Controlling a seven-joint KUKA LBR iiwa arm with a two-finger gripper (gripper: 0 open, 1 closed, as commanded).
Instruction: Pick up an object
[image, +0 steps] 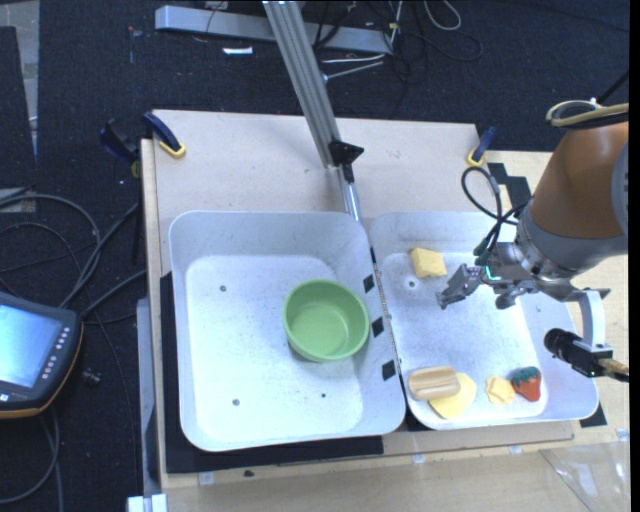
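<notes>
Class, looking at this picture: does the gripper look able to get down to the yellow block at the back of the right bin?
Probably yes. The gripper hangs just beside the yellow block, with bare bin floor between them and nothing lying on the block.

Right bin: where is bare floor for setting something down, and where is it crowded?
The right bin has bare floor mid-bin, between the yellow block and the front row. The front edge is crowded: hot dog, yellow piece, strawberry. The gripper hangs above.
</notes>
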